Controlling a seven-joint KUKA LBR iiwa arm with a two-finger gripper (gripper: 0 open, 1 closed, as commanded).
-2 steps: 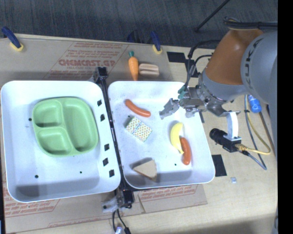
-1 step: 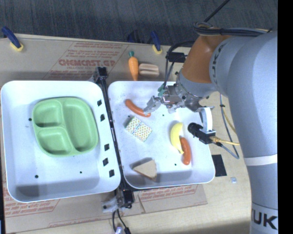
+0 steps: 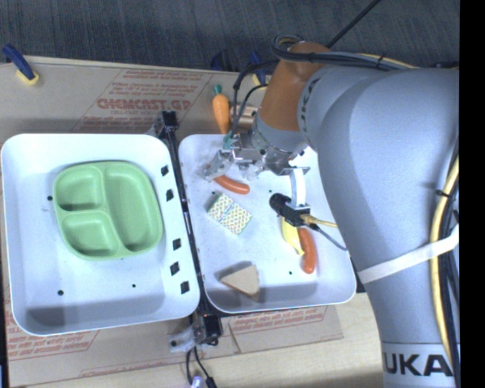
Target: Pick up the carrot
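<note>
Dark grey carpet (image 3: 105, 14) lies beyond the far edge of the bench (image 3: 81, 87), which is covered with brown cardboard printed in red. The largest line of that print reads "CHEMCAST GP" (image 3: 141, 102); the smaller red lines around it and along the near edge are too fine to read. A blue clip (image 3: 20, 63) sits at the far left corner of the cardboard.

Two white bins stand side by side, joined by black clips (image 3: 168, 121). The left bin (image 3: 8, 217) holds a green divided plate (image 3: 105, 208) with three compartments. The right bin (image 3: 263, 249) holds a red sausage (image 3: 231, 186), a small block with a yellow and white pattern (image 3: 229, 214) just in front of it, a yellow banana (image 3: 291, 234) touching a second red sausage (image 3: 308, 251) toward the right wall, and a tan wedge (image 3: 241, 280) near the front rim.

The carrot (image 3: 220, 113), orange with a green top, lies outside both bins, on the cardboard just beyond the far rim of the right bin, with its green end pointing away.

The grey arm (image 3: 372, 136) reaches in from the right, its orange band (image 3: 287, 87) above the wrist. White letters "UKA" (image 3: 416, 366) show low on its body. The gripper (image 3: 226, 158) hangs over the far left part of the right bin, near the carrot but apart from it, just beyond the first sausage. Whether the jaws are apart or together I cannot tell.
</note>
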